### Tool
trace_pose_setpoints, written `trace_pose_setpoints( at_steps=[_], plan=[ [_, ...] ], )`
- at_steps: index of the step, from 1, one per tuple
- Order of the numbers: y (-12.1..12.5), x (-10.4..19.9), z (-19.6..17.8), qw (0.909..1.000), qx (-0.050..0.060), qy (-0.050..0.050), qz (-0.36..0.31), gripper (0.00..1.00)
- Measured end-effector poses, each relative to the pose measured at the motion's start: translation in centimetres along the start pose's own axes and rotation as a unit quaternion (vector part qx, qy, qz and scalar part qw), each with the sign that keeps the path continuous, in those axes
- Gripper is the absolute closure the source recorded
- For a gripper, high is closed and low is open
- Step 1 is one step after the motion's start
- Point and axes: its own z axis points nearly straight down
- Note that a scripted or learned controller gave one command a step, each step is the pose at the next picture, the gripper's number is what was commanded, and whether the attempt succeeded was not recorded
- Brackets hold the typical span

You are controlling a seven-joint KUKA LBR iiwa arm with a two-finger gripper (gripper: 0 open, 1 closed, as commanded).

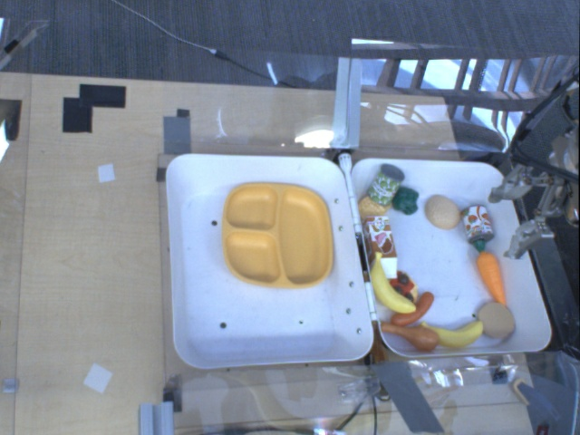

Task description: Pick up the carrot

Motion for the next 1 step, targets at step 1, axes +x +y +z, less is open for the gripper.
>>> trace_pose_setpoints(
  at_steps=[1],
  plan=[
    [-1.95, 2.69, 19.13, 0.9989, 0.002, -0.005, 0.046, 0.00]
  ],
)
